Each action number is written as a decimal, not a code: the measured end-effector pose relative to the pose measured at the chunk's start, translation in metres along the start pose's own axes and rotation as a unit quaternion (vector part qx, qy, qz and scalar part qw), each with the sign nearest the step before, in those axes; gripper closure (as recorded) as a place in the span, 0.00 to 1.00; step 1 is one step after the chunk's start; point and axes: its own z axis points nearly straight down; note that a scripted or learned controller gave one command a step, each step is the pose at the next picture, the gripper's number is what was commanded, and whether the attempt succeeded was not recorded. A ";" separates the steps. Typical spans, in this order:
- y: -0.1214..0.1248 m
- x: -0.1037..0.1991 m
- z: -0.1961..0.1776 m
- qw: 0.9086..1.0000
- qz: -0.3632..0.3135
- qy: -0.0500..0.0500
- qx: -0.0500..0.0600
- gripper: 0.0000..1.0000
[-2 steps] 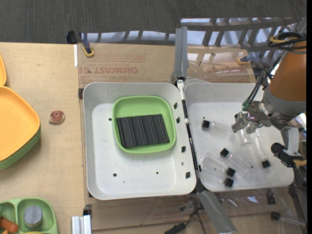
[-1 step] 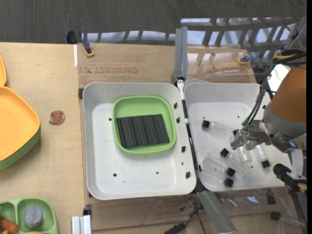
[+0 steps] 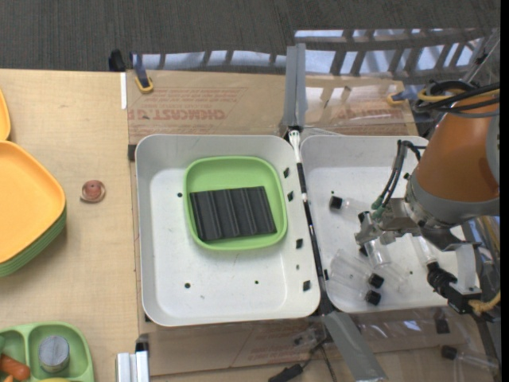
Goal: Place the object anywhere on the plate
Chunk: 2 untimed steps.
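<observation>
A green plate (image 3: 235, 169) sits in the left bin (image 3: 159, 293), toward its back. A dark grey ribbed rectangular slab (image 3: 232, 212) lies flat on the plate and covers most of its middle. My gripper (image 3: 372, 243) hangs low over the middle of the right bin (image 3: 350, 153), well to the right of the plate and apart from the slab. The arm's orange band (image 3: 461, 153) and grey wrist are above it and hide the bin's right side. A clear plastic piece (image 3: 348, 270) lies just below the gripper.
Small black pieces (image 3: 336, 203) are scattered in the right bin, two more near its front (image 3: 374, 289). Yellow plates (image 3: 24, 205) are stacked on the wooden table at far left. Close by are a red knob (image 3: 93, 189) and a green compartment tray (image 3: 40, 355).
</observation>
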 end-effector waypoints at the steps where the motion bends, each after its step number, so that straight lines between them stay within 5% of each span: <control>1: 0.004 0.048 -0.015 0.999 -0.036 0.000 -0.001 1.00; 2: 0.036 0.064 0.000 0.994 -0.105 -0.001 0.000 1.00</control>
